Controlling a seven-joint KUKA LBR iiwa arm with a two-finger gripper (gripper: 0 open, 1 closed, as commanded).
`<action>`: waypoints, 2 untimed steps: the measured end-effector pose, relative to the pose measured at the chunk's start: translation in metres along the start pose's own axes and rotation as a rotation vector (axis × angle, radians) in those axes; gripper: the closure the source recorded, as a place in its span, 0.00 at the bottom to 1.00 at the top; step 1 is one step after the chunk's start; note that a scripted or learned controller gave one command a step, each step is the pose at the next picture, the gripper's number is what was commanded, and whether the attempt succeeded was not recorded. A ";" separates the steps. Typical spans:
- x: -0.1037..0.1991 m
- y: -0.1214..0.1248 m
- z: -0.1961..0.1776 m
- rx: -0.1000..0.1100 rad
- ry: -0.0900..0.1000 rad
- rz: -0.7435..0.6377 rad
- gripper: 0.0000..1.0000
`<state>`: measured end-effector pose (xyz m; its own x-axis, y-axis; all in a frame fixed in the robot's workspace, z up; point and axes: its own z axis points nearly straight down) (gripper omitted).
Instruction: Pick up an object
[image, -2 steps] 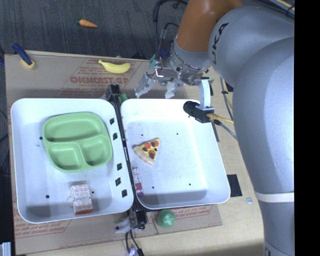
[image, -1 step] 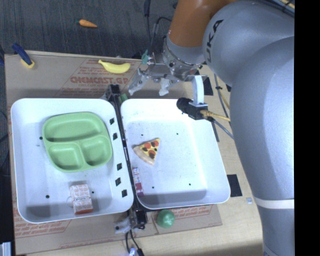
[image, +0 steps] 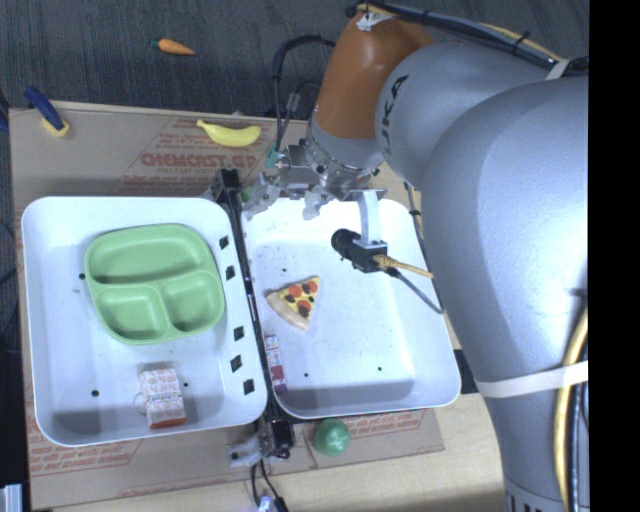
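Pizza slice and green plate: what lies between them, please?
In the camera view, the two bins' adjoining rims, bearing small black clips, lie between the pizza slice and the green plate.

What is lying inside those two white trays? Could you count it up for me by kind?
Green plate: 1
Small packet: 1
Pizza slice: 1
Total: 3
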<state>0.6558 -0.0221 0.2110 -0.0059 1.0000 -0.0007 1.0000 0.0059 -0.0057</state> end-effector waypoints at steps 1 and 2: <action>0.000 0.000 -0.001 -0.002 0.000 0.000 0.00; 0.000 0.000 -0.001 -0.002 0.000 0.000 0.00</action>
<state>0.6562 -0.0220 0.2121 -0.0061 1.0000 -0.0007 1.0000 0.0061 -0.0035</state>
